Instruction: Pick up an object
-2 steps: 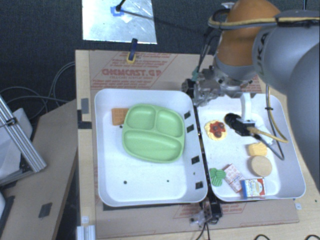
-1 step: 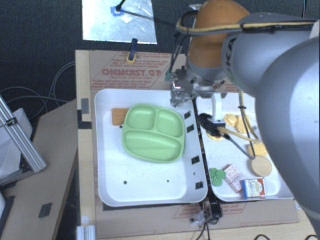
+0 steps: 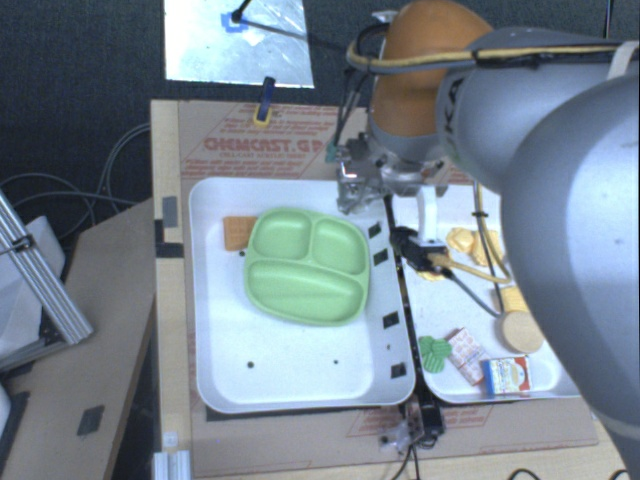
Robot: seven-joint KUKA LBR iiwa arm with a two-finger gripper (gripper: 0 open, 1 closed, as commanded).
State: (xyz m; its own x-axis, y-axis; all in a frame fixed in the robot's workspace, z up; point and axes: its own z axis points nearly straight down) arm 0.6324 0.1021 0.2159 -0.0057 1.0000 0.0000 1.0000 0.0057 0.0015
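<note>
A green divided plate [image 3: 305, 266] lies in the left bin [image 3: 215, 368], covering part of an orange-brown flat piece [image 3: 236, 232] at its left. My gripper [image 3: 350, 196] hangs over the far right corner of the left bin, just above the plate's far edge, with nothing visible in it. The right bin [image 3: 455, 388] holds a yellow piece [image 3: 461, 240], a wooden spoon-like tool [image 3: 510, 318], a green toy [image 3: 434, 353], a red-and-white packet [image 3: 466, 354] and a small blue-and-red carton [image 3: 506, 375].
The arm's grey body covers much of the right bin and the right side of the view. A brown cardboard sheet [image 3: 250, 143] lies under the bins. A shiny panel [image 3: 235, 28] sits at the back.
</note>
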